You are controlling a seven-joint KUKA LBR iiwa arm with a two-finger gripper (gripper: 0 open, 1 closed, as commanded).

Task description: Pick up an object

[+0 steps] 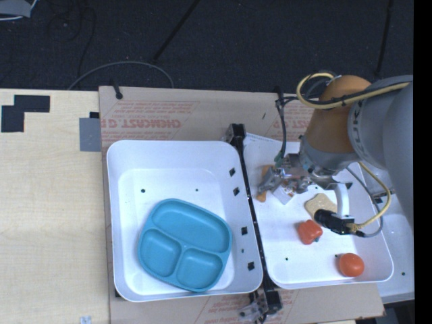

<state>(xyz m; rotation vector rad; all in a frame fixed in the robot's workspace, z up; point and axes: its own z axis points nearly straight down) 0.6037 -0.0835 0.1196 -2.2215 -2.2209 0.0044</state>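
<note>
a small orange piece (262,196) lies in the right bin (297,265), close to that bin's left wall and in its upper half. the gripper (272,179) is just above and beside it, low over the bin floor; whether it touches the piece cannot be told, and whether it is open or closed cannot be told either, since it reads as a blur of metal parts. nothing can be seen held in it. to the right of the gripper a tan slice (318,202) rests on the bin floor, partly under the wrist. below the slice sits a red lump (309,231), and further toward the lower right corner an orange ball (350,264), apart from the lump. the grey arm (388,133) comes in from the right over the bin's upper edge. the left bin (135,155) holds a blue plate (183,244) with three compartments, lying flat in its lower half. both bins stand on a sheet of cardboard (169,117) on the pale bench (47,214)
</note>
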